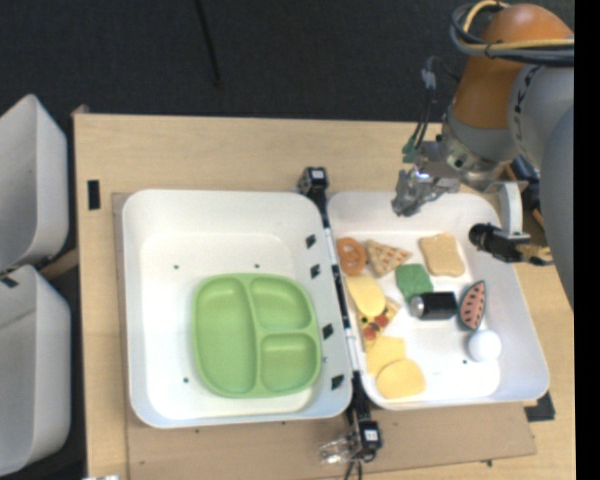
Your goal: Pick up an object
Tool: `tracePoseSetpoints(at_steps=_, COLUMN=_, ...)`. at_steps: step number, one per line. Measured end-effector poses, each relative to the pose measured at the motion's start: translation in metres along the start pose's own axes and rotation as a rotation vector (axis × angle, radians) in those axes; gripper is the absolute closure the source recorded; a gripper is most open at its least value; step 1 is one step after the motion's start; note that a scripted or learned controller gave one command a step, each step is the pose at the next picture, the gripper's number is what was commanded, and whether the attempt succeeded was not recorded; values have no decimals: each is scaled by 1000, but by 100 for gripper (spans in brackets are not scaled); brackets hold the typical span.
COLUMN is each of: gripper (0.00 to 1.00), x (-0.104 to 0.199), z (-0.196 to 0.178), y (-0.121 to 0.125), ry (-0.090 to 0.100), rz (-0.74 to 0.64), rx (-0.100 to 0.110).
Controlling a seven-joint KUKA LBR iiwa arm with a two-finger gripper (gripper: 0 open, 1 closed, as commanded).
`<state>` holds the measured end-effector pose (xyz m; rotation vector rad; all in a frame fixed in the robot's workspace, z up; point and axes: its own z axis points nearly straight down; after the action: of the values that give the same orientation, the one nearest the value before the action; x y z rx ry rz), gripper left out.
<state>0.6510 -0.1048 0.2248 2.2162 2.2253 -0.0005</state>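
Poised over the far edge of the right bin point(525, 363), the pincer point(412, 200) hung clear of every object, its tip pointing down at bare white floor near the bin's back wall. Whether it stood wide or narrow I cannot tell; it was small and dark against the arm point(500, 78). Nothing showed in its grip.

All the pickable things lay in that right bin, crowded toward its left and middle, probably because loose toy food settles wherever it is dropped. Nearest the pincer were a pretzel point(351, 255), a pizza slice point(386, 257) and a piece of toast point(441, 254); just below these sat a green block point(413, 280) touching a black can point(436, 305), with a watermelon slice point(473, 305) and a white ball point(484, 346) to the right. Yellow pieces point(392, 366) lay toward the near edge.

In the left bin point(160, 298) a green divided plate point(255, 333) rested flat, apparently a target for later sorting.

By my judgement the pick had not begun.
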Motion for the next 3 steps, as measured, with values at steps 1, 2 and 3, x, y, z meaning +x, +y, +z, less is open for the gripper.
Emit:
tracePoseSetpoints(at_steps=1, gripper=100, x=6, z=-12, y=26, ry=0, rz=1, rx=1)
tracePoseSetpoints(at_steps=2, gripper=100, x=19, z=-23, y=22, ry=-1, rz=1, rx=2)
tracePoseSetpoints(at_steps=3, gripper=100, x=13, z=-5, y=29, ry=-1, rz=0, rx=5)
